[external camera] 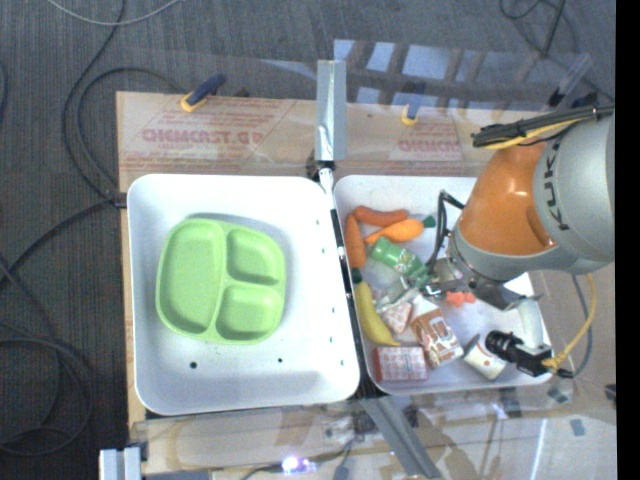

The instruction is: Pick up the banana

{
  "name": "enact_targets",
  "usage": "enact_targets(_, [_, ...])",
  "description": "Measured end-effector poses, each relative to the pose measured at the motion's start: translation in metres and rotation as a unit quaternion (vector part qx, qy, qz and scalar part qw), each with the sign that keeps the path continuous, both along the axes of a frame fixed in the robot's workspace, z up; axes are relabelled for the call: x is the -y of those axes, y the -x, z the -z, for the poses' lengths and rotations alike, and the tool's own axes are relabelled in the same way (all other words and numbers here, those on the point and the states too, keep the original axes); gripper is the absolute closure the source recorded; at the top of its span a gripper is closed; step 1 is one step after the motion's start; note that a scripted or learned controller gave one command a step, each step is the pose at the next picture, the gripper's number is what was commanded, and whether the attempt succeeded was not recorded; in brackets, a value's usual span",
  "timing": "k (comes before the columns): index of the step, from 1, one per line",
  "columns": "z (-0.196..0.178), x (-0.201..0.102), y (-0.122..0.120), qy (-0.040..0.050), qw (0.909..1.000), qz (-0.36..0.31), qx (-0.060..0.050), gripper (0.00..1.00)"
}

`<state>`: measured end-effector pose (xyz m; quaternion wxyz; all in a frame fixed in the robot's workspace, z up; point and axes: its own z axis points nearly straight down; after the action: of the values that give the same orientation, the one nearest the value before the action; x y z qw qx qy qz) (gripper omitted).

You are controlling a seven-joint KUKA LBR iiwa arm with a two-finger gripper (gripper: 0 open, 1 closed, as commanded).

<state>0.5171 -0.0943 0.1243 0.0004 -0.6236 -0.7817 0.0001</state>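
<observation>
My pincer point(435, 283) hung low over the middle of the right bin point(400, 191), tucked beneath my own wrist, and I could not tell whether it stood wide or narrow, nor whether it gripped anything. Just beside it, at about nine o'clock, lay a crumpled wrapper point(398, 315) and, toward ten o'clock, a green bottle point(394, 258). The banana point(369, 318) lay beyond the wrapper at eight o'clock, stretched along the bin's nine o'clock wall, its lower end running toward a red packet point(401, 363) at six o'clock. I judged it light, soft and easily bruised, with a smooth skin that might slip; the thick middle, taken across its width, looked the best hold, though the wall left little room on that side. Where wrapper and fruit met I could not make out whether they touched or overlapped, and my arm hid much of the bin toward three o'clock. Two carrots point(392, 230) sat at eleven o'clock. Farther off, the left bin point(150, 368) held a green divided plate point(222, 280).
</observation>
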Motion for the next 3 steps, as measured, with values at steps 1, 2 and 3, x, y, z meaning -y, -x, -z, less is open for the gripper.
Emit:
enact_targets(1, [0.000, 0.000, 0.000, -0.0003, 1.0000, 0.000, 0.000, 0.00])
enact_targets(2, [-0.196, 0.079, 0.002, 0.0014, 0.9986, -0.053, 0.001, 0.00])
enact_targets(3, [-0.237, 0.102, -0.063, 0.0006, 0.9999, -0.014, 0.001, 0.00])
